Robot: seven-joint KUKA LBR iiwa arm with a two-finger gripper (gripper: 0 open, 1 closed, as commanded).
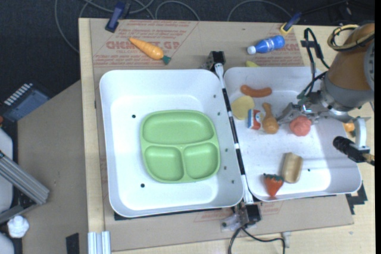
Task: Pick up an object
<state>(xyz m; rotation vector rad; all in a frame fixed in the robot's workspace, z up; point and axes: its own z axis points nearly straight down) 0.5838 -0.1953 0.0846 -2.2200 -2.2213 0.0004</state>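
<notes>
The right bin [333,178] holds several toy foods. An orange-red sausage [256,91] lies near its back, with a pale yellow round piece [241,107] just below it. A small red, white and blue can [255,119] and a brown pear-shaped piece [269,122] sit in the middle. A bread roll [291,167] and a red strawberry [273,185] lie near the front. My gripper [299,112] reaches in from the right, low over a red ball-like object [302,127], which partly shows beneath it.
A green divided plate [180,145] sits in the left bin [119,98]. On the bench behind the bins lie an orange carrot [149,47], a blue and white bottle [266,44] and a blue clip [116,16]. Cables hang off the arm's wrist [345,95].
</notes>
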